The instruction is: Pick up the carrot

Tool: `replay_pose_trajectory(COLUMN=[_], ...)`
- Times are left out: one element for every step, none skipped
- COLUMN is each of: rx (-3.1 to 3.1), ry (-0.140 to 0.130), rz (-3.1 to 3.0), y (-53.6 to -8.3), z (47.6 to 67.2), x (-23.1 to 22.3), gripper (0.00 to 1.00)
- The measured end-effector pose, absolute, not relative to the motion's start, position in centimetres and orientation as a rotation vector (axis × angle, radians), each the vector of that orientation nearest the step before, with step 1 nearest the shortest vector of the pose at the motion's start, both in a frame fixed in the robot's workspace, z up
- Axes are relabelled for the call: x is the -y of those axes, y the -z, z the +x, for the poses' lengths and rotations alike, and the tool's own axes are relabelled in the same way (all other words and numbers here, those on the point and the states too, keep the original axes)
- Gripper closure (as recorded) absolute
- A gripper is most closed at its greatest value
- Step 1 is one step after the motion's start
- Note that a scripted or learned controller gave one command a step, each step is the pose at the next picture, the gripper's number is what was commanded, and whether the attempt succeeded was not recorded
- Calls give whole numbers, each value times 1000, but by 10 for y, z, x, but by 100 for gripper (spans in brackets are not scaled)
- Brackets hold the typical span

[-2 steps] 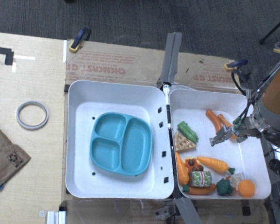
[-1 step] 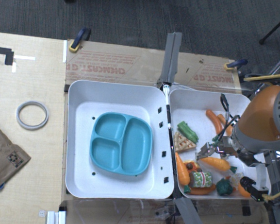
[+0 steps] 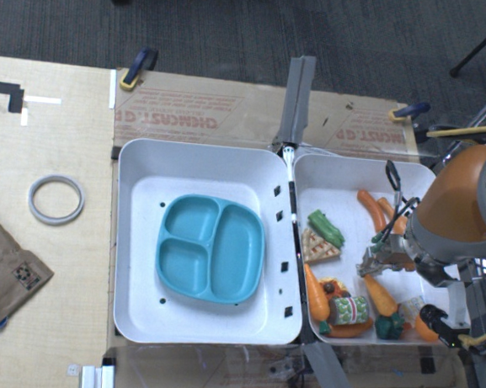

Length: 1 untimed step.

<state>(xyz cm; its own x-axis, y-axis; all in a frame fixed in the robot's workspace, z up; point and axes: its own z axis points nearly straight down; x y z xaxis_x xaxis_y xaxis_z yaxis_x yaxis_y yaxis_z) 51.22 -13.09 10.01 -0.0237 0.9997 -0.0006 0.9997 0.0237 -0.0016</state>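
Two white bins side by side. Left bin (image 3: 128, 246): one teal divided plate (image 3: 211, 248), bare floor all round it. Right bin (image 3: 347, 168): crowded toward 6 o'clock, open toward 12. The gripper (image 3: 378, 264) hangs mid-bin; finger spread cannot be told. One carrot (image 3: 379, 297) lies just beside it at 6 o'clock; another orange carrot (image 3: 316, 295) hugs the 9 o'clock wall.

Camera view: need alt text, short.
The arm's claw hangs over the right bin among toy foods, just above a carrot; another carrot lies by the bin's left wall. The left bin holds a blue divided plate.
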Motion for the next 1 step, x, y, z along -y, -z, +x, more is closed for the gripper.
replay_pose_trajectory(rx=[2413], ry=[-2], rz=[-2012], y=[-227], z=[526], x=[74], gripper=[100])
